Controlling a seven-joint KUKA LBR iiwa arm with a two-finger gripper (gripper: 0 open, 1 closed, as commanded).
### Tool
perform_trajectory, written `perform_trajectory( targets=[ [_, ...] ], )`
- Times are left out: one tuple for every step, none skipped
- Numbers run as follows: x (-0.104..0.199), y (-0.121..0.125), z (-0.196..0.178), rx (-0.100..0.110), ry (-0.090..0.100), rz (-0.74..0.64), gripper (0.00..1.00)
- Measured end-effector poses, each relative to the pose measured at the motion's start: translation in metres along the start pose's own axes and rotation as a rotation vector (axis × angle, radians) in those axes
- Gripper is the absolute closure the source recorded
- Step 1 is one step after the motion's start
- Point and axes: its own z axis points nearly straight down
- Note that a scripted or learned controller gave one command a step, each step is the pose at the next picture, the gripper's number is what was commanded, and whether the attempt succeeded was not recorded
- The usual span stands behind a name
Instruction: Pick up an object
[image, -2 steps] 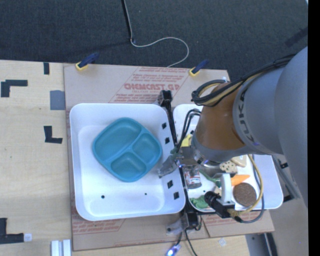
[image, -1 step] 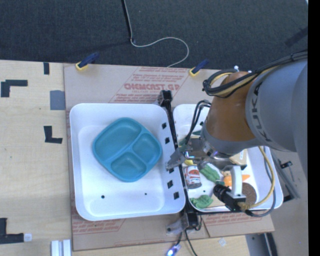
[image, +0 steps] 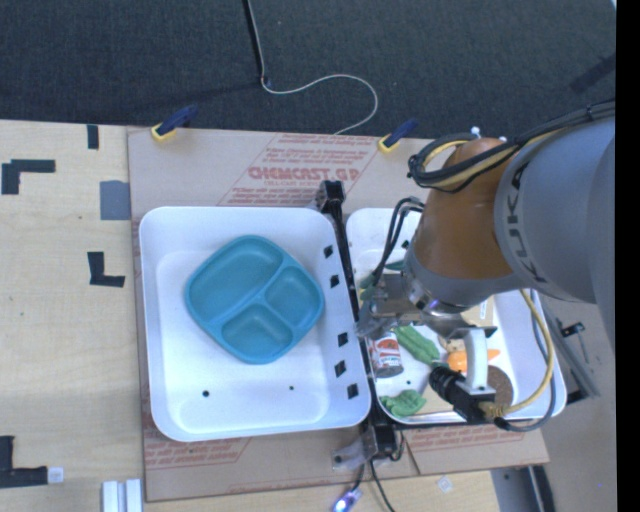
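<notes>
1. The grey arm (image: 565, 200) reaches in from 3 o'clock. Its orange band (image: 465, 230) hangs over the right bin (image: 372, 235).
2. The gripper (image: 388, 312) sits low over the 9 o'clock side of the right bin, close to the wall shared with the left bin (image: 160, 330). The arm's own body hides its tip, so I cannot tell whether it is open or closed, or whether it has hold of anything.
3. The things to be picked lie crowded in the 6 to 7 o'clock part of the right bin:
   - A small jar (image: 387, 355) with a red label lies just at 6 o'clock of the gripper, near the bin's 9 o'clock wall.
   - A green soft item (image: 420, 345) lies just beside the jar at its 3 o'clock.
   - A crumpled green piece (image: 405, 403) lies against the 6 o'clock wall.
   - An orange item (image: 456, 360) is partly hidden by the robot.
   - A brown round thing (image: 500, 388) lies toward 5 o'clock.
4. The left bin holds a blue divided plate (image: 255, 298) with three compartments. It lies flat near the centre, a little toward 12 o'clock.
5. Both bins rest on a cardboard sheet (image: 290, 170) with red print, laid on the bench (image: 60, 300).
6. Two yellow-and-blue clamps grip the sheet's 12 o'clock edge, one (image: 172, 122) toward 11 o'clock and one (image: 398, 132) toward 1 o'clock.
7. A white cable (image: 330, 85) loops over the dark floor at 12 o'clock.
</notes>
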Motion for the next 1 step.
perform_trajectory(
  targets=[
    [0.0475, 0.0235, -0.0025, -0.004, 0.001, -0.004, 1.0]
  ],
)
